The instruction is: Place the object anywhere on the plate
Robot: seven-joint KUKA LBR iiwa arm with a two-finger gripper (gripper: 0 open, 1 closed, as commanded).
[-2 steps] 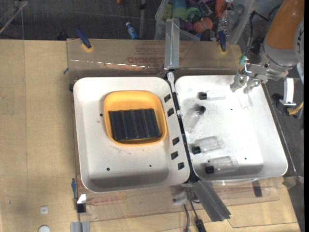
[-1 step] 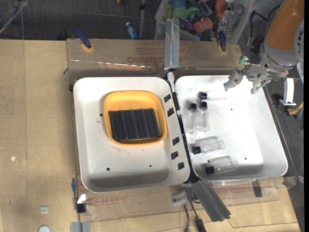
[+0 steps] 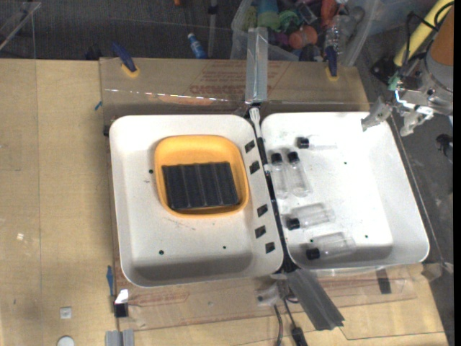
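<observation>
A: While the end effector hangs over the right white bin's far right corner, what has it got?
B: Nothing; its fingers are spread. Clear plastic vials with black caps lie in that bin. The orange plate holds a black ribbed block, left bin.

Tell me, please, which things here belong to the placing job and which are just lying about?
For the job:
- clear vials with black caps, in the right bin
- orange plate holding a black ridged block, in the left bin
- gripper above the right bin's far corner

Lying about:
- box of colourful toys behind the bench
- blue clamps
</observation>
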